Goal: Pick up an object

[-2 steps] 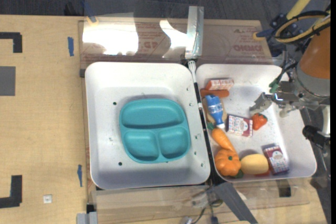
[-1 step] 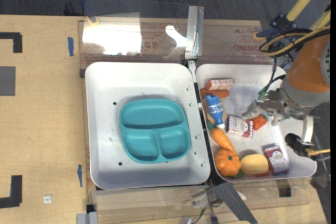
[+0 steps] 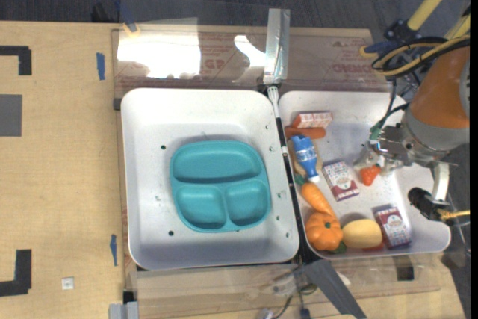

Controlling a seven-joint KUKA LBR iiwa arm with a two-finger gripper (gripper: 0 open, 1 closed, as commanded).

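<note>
**Small red piece at the gripper, right bin**

A small red-orange piece (image 3: 370, 175), stubby, with no clear long axis, lies in the right bin (image 3: 441, 239) at center right of the frame, just under the gripper (image 3: 377, 153). Whether the gripper is clenched, I cannot tell. The arm (image 3: 444, 104) is cut off at the right edge.

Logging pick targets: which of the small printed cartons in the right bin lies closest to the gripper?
The carton in the bin's middle, just left of the gripper and small red piece; the others sit at the back and front-right corner.
</note>
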